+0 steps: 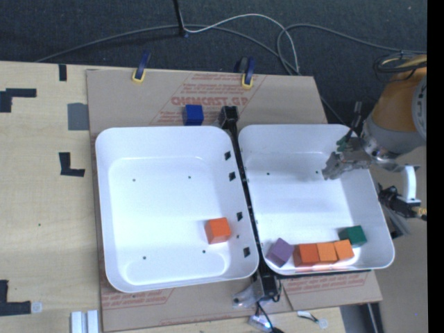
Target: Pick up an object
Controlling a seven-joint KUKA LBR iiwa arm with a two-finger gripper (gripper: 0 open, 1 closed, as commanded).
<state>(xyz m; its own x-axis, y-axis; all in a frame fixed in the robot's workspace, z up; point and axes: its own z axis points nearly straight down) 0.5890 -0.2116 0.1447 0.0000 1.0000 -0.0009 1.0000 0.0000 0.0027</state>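
In the right bin (291, 144), my gripper (331, 168) hangs over the upper right part, near the bin's right wall, on the grey arm with its orange band (399, 106). Nothing shows in it. Along that bin's front wall lie a purple block (279, 252), a row of orange blocks (323, 253) and a green block (354, 236), all well below the gripper. A single orange block (218, 229) lies in the left bin (125, 151), at its lower right.
A blue block (193, 114) sits outside the bins on the cardboard sheet behind the left bin. Black clips (229, 116) join the bins along their shared wall. Cables run across the dark floor at the back.
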